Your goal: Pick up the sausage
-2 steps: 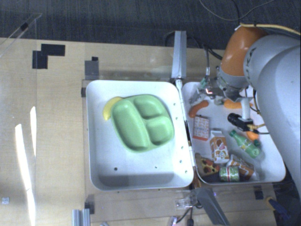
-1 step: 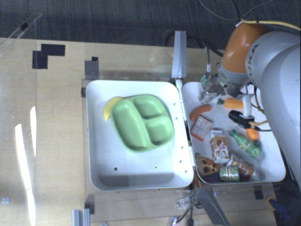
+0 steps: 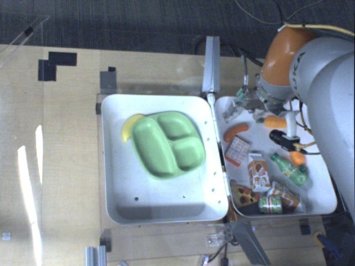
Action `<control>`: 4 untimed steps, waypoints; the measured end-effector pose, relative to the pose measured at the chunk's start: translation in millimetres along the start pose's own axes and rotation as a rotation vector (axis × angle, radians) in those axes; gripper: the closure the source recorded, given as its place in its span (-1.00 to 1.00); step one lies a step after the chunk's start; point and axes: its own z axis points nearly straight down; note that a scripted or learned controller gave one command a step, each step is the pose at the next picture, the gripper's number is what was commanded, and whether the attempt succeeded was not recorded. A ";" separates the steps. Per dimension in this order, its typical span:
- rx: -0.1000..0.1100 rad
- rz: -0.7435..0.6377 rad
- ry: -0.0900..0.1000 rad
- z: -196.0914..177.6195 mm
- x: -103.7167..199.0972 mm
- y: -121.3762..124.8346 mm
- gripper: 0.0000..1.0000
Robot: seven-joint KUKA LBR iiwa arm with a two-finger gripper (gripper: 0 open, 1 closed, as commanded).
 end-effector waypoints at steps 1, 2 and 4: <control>0.007 -0.079 0.002 12.5 -10.4 -23.6 -1.00; -0.001 -0.083 0.002 -0.8 -8.6 -20.2 1.00; 0.008 -0.112 0.002 12.1 -49.5 -38.9 -1.00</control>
